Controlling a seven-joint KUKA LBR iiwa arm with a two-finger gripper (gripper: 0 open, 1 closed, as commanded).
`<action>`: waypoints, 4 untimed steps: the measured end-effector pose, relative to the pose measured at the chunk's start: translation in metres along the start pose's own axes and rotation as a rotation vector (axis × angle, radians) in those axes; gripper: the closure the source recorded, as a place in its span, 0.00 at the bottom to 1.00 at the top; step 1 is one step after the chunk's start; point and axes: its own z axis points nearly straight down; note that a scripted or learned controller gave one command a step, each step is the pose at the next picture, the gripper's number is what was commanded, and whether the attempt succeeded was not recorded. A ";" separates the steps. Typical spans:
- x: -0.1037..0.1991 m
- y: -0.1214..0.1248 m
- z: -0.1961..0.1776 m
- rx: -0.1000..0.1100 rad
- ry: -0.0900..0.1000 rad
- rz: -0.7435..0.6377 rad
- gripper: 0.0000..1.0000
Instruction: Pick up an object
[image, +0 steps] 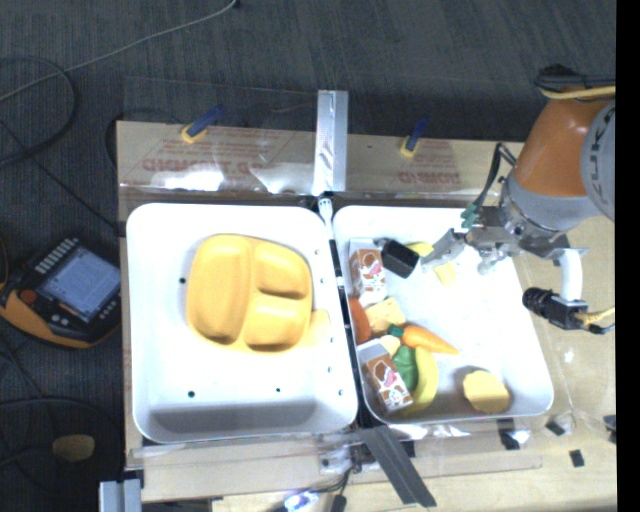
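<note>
The right bin holds several toy foods: a small printed carton, a second carton, an orange carrot, a green and yellow piece, a pale yellow wedge and a yellow block. My gripper reaches in from the right over the bin's far left part, low above the floor. A black piece lies at its tip, right beside the upper carton. A small yellow bit sits just under the gripper. I cannot make out anything held.
The left bin carries a big yellow divided tray. A ridge separates the two bins. A black cable part hangs by the right bin's right wall. Bare white floor lies in the right bin's middle right.
</note>
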 end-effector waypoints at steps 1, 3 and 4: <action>0.002 0.056 0.054 0.001 -0.004 -0.091 0.00; 0.003 0.088 0.094 -0.051 -0.018 -0.135 0.00; 0.007 0.091 0.095 -0.032 -0.030 -0.248 0.00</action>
